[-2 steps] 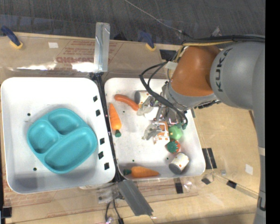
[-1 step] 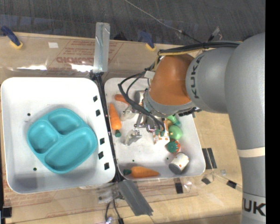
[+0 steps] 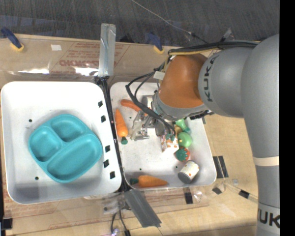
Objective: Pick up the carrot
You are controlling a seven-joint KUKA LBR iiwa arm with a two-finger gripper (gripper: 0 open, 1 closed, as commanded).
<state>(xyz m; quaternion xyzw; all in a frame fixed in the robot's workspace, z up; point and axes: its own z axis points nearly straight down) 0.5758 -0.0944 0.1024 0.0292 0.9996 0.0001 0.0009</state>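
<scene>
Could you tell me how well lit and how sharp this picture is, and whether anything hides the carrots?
Camera view: even, soft light, the white bins bright but not blown out; a faint shadow under the teal plate; focus fair, small toys somewhat soft; the arm covers the right bin's upper part, while the carrot by the divider and another at the front edge lie in plain sight.

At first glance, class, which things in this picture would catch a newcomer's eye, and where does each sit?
The big grey arm with its orange band fills the right side, its pincer low over the right bin. In the left bin lies a turquoise divided plate. Bright carrots stand out in the right bin: one along its left wall, another near its front edge.
</scene>
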